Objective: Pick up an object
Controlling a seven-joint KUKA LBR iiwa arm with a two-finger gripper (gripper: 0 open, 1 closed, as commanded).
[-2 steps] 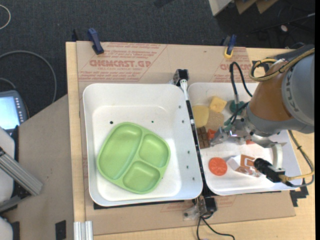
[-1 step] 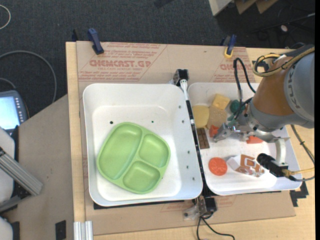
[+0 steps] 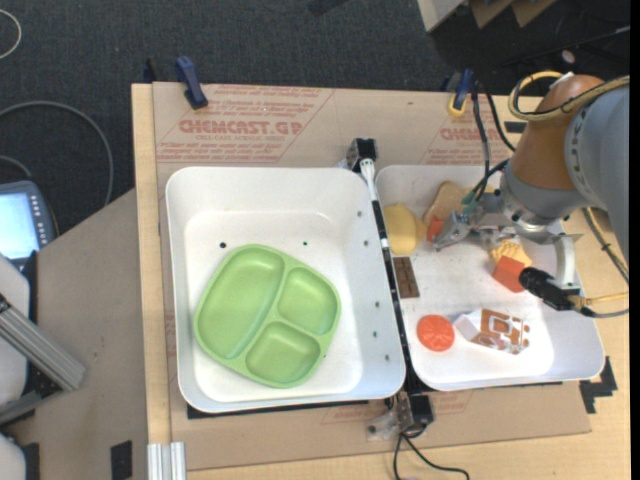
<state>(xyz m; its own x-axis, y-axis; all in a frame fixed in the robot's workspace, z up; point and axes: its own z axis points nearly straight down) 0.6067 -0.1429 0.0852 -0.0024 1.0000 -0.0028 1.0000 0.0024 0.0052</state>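
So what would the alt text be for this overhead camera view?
A grey robot arm reaches over the right white bin, which holds small toy foods, including an orange disc and a yellow block. The left bin holds a green divided plate.

Robotics lab; clamped bench (image 3: pixel 250 118); loose cables (image 3: pixel 60 128)

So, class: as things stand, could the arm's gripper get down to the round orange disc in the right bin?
Probably yes. The round orange disc lies flat on open bin floor, apart from the brown-and-white packet beside it, with nothing above it.
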